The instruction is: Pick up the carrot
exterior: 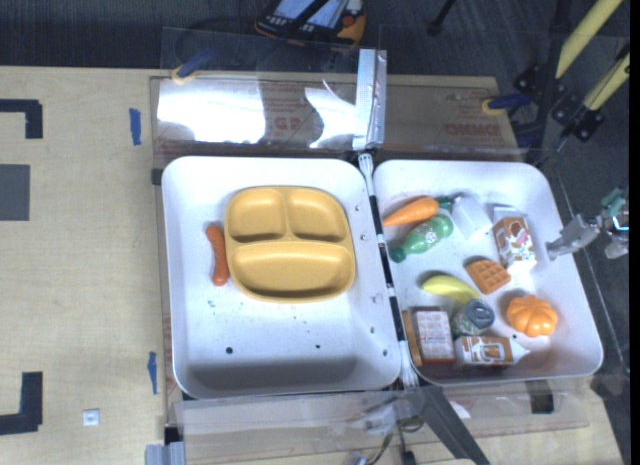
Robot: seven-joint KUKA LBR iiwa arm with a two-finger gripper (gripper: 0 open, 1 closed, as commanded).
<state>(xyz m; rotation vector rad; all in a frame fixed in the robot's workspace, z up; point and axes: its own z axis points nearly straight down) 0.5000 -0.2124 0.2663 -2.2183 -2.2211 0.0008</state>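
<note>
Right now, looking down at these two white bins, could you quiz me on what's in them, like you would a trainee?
1. True or false: the carrot lies in the right bin.
2. What sits in the middle of the left bin? A) yellow divided plate B) banana C) pumpkin
3. Fill in: the green bottle lies just below the ____.

Key: 1 true; 2 A; 3 carrot.

A pale wooden bench (blue tape marks on it) bears two white bins side by side.
</note>
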